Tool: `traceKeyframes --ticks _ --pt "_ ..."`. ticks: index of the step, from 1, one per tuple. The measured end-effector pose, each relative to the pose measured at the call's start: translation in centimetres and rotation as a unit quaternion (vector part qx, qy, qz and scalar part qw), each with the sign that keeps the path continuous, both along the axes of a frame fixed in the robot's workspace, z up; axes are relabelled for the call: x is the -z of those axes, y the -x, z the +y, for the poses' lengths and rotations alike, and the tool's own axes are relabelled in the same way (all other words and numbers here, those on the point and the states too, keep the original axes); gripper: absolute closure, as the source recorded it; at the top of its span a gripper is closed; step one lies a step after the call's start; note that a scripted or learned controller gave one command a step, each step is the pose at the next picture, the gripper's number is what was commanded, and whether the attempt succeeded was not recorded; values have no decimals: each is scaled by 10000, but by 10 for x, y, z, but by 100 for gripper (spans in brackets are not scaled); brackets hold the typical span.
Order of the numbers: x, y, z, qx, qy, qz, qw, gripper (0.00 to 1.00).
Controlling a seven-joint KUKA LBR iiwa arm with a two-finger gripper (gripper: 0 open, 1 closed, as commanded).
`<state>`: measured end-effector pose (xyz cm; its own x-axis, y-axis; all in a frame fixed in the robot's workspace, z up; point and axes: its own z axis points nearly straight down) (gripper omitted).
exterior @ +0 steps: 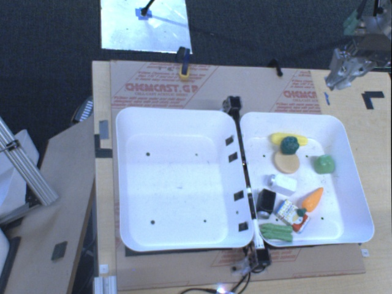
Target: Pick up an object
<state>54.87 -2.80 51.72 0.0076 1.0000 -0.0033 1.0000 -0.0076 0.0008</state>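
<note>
Though the claw [343, 72] hangs beyond the right bin's [352, 141] far corner, its state unreadable, the nearest pick, a green ball [324, 163], lies below it, slightly left.

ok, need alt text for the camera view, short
Two shallow white bins side by side on a bench, seen from above: the right bin holds small objects including a carrot, a green ball and a tan disc. The gripper sits above the bench's far right corner, away from them.
</note>
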Motion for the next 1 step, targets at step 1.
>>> traceKeyframes --ticks 1 --pt "7 46 -12 -34 -17 -6 10000 100"
